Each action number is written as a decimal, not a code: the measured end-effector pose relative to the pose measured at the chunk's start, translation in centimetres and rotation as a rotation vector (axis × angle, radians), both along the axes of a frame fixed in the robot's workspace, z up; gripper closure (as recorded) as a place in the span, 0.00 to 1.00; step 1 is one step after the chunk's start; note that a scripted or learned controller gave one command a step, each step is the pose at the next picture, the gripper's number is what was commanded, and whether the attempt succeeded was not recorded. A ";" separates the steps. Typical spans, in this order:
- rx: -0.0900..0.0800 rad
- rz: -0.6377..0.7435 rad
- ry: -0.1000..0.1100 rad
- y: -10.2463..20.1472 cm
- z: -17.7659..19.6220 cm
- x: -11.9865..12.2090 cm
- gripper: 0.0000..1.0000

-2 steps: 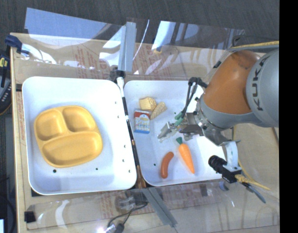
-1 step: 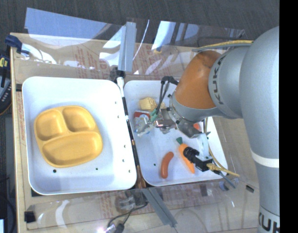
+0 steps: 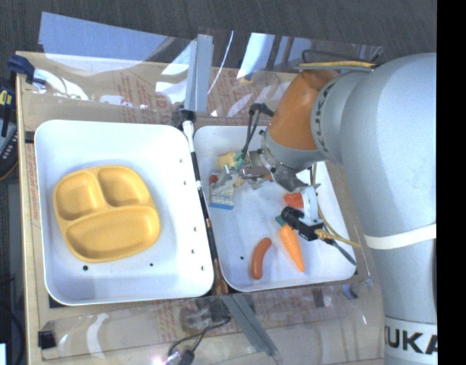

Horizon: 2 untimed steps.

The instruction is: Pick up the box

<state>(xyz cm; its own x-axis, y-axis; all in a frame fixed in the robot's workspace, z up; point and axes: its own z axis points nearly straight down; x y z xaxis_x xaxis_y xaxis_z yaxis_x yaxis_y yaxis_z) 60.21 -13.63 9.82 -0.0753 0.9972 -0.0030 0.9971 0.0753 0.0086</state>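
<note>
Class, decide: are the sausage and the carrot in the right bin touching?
Apart. The camera view shows bare white bin floor between the sausage and the carrot.

Grey arm [image 3: 385, 166] bent in from the right; end effector [image 3: 244, 169] low, apparently pointing leftward.

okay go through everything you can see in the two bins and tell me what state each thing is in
yellow divided plate: upright in the left bin, nothing in its compartments.
box: lying flat in the right bin, by its left wall.
gripper: low over the box's upper end.
sausage: lying loose, untouched.
carrot: lying loose beside the sausage, apart from it.
</note>
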 end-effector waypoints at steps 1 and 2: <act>-0.008 -0.159 0.004 3.5 0.0 0.8 0.00; -0.002 -0.155 -0.001 3.9 1.1 1.1 1.00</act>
<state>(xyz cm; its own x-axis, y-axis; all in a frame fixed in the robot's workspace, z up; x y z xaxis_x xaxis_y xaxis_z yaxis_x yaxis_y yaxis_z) 61.28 -9.76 10.94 0.0796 0.9968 -0.0049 0.9968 -0.0795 0.0096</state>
